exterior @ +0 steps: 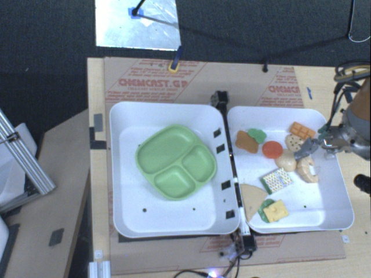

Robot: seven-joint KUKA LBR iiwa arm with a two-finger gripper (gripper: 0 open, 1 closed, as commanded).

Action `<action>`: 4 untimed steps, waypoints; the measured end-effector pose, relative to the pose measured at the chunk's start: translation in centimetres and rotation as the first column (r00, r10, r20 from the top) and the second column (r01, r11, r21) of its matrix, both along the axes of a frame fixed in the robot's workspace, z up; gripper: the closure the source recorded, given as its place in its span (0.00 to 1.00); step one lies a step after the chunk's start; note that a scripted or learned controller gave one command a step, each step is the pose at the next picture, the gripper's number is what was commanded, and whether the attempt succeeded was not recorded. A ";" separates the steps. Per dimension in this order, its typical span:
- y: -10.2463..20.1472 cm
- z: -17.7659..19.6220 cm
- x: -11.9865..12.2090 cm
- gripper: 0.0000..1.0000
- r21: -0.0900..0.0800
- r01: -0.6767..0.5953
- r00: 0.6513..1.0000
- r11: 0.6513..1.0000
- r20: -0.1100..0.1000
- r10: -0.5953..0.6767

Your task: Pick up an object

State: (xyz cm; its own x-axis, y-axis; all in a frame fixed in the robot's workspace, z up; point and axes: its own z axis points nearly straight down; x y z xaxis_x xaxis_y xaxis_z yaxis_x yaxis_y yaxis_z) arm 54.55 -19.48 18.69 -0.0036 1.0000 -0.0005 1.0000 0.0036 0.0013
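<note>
The right bin holds several toy foods: a brown piece with green, a red round piece, an orange cracker, a beige round piece, a pale bun, a patterned packet, a tan wedge and a yellow block on green. My gripper reaches in from the right, low over the bin between the cracker and the bun. Nothing shows between its fingers.
The left bin holds a green divided plate. A black divider runs between the two bins. The arm's grey body stands over the right bin's far right edge. A silver sheet lies beyond the bench.
</note>
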 end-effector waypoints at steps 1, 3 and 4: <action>-0.2 -4.4 -0.5 0.00 0.001 0.002 1.000 1.000 -0.003 -0.002; -0.2 -7.9 -0.2 1.00 -0.001 0.002 1.000 1.000 0.008 -0.002; -0.7 -3.4 -0.5 1.00 -0.001 0.002 1.000 1.000 0.003 -0.002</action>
